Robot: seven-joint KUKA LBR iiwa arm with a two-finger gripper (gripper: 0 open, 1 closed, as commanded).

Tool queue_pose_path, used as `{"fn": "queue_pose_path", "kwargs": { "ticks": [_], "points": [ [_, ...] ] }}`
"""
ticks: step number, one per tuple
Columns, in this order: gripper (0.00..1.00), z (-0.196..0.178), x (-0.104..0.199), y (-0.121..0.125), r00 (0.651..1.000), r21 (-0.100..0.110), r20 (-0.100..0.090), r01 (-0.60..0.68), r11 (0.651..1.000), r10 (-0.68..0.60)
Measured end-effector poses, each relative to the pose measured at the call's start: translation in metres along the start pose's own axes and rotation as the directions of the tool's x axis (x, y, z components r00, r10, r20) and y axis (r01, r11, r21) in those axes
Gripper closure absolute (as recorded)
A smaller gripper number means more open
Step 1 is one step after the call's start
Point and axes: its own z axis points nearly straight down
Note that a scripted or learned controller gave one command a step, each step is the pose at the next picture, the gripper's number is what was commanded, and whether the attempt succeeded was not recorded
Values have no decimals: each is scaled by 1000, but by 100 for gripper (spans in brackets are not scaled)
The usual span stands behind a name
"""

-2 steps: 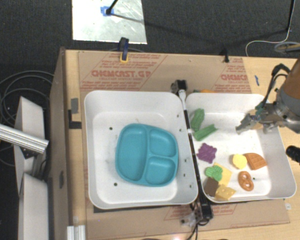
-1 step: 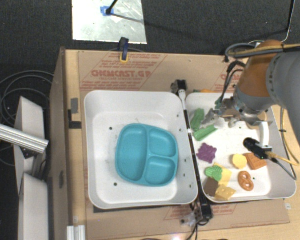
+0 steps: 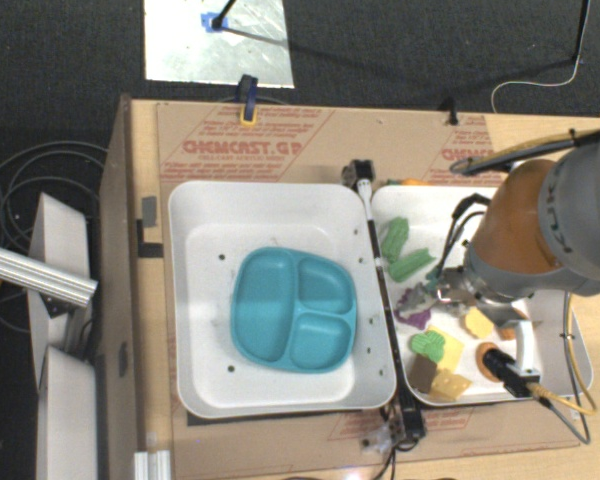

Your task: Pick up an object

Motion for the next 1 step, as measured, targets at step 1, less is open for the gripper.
{"fn": "queue_pose_path", "kwargs": {
  "ticks": [1],
  "points": [
    [100,-14,0,5,1000,-9,1,4,1000,-4]
  ]
}}
